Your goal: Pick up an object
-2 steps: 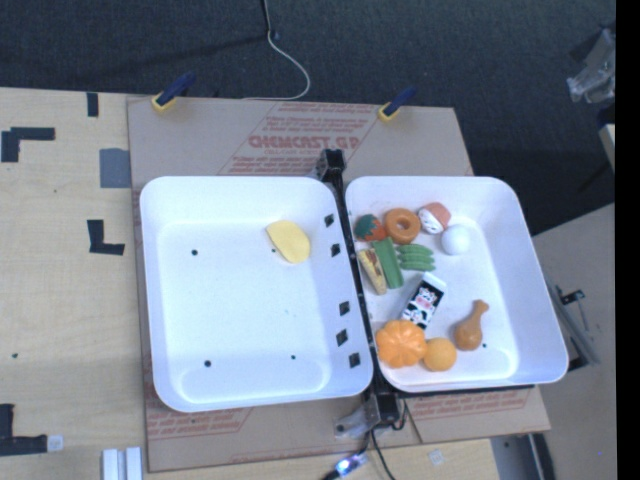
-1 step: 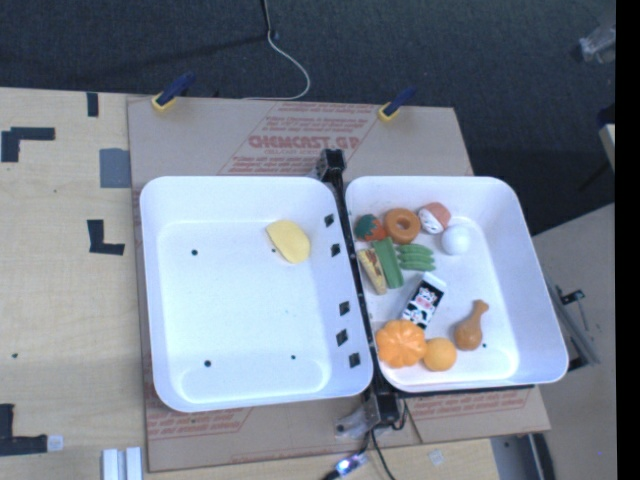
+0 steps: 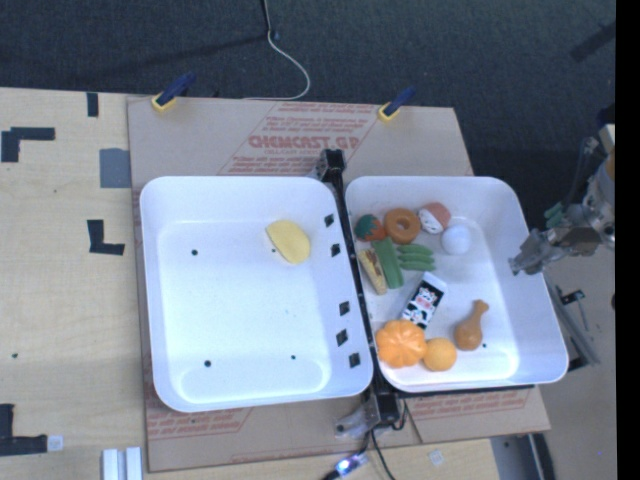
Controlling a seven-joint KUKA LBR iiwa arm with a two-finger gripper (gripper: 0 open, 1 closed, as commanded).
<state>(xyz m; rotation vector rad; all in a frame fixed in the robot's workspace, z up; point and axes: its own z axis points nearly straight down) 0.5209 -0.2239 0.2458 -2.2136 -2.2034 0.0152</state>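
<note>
The right white bin [image 3: 500, 193] holds several toy foods. Among them are a brown donut [image 3: 403, 226], a white ball [image 3: 457, 238], a green vegetable [image 3: 412, 259], a black-and-white carton [image 3: 426, 303], a drumstick [image 3: 472, 326], a ribbed orange fruit [image 3: 400, 343] and a smaller orange [image 3: 440, 354]. In the left white bin [image 3: 160, 268] lies a single yellow piece [image 3: 288, 240], near its far right corner. My gripper [image 3: 530, 256] hangs just outside the right bin's right rim, level with the white ball and apart from every object. Nothing shows in it.
Both bins sit on a brown cardboard sheet [image 3: 300, 138] held by two clamps with blue and yellow grips at the back. Black clips [image 3: 345, 308] run along the divide between the bins. A cable [image 3: 285, 58] hangs down behind them.
</note>
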